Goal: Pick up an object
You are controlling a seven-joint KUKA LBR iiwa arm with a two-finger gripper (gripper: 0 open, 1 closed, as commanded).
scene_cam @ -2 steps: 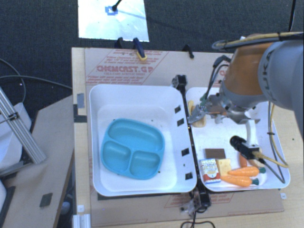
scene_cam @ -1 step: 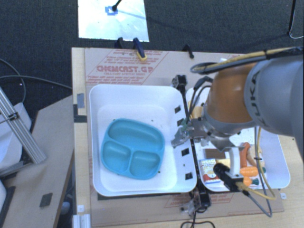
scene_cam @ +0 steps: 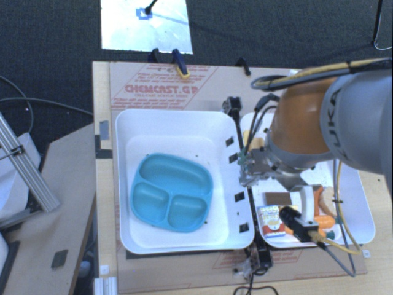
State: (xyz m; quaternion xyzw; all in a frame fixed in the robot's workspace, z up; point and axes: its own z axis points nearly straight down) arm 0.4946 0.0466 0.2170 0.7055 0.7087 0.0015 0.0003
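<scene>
Overhead at the bench: "CHEMCAST. G P" printed in red across the cardboard sheet (scene_cam: 161, 90) at upper centre, just above two white bins. Partly legible on the grey arm (scene_cam: 362, 121) at the right edge, the letters "UK". Over the right bin (scene_cam: 367, 226), the gripper (scene_cam: 279, 180), tucked beneath the orange-banded wrist; opening width impossible to tell, likewise any contact. Just below in the frame, a brown block (scene_cam: 277, 198), a small packet (scene_cam: 269, 217) with a red-and-white label too small to read, and orange pieces (scene_cam: 322, 217) at lower right. Alone in the left bin (scene_cam: 184, 121), a blue divided plate (scene_cam: 172, 192).
</scene>
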